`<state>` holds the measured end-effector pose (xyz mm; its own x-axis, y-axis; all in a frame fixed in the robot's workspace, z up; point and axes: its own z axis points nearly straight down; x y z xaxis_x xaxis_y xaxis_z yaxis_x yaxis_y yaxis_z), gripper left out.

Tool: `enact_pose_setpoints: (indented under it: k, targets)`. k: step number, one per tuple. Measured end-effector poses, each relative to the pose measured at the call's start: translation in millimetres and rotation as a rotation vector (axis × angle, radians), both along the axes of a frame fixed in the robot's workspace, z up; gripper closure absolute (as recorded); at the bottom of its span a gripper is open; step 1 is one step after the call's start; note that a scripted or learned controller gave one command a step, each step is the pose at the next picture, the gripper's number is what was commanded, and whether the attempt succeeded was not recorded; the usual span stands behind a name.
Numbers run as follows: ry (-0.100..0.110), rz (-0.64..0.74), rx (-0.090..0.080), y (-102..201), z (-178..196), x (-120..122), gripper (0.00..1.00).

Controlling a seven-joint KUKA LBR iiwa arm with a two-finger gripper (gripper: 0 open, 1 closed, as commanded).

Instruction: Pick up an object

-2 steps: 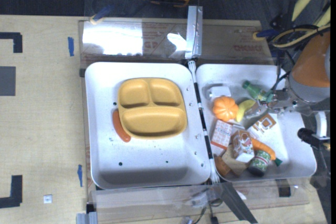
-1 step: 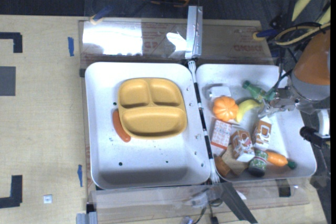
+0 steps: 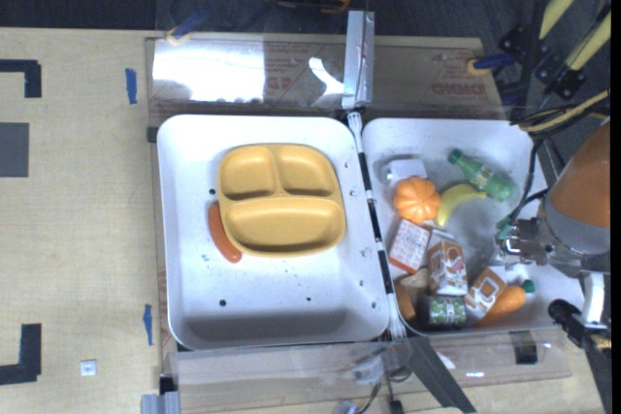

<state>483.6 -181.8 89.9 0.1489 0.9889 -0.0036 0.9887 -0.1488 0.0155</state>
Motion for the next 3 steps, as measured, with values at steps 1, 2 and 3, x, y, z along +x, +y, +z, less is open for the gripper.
enact_pose_setpoints:
  k: [1, 2, 3]
  targets:
    - [-0.009, 0.177, -0.023, 70.8, 2.3, 20.7, 1.00]
    - [0.018, 0.425, 0.002, 143.6, 93.4, 93.4, 1.00]
    - [0.018, 0.425, 0.002, 143.7, 93.4, 93.4, 0.00]
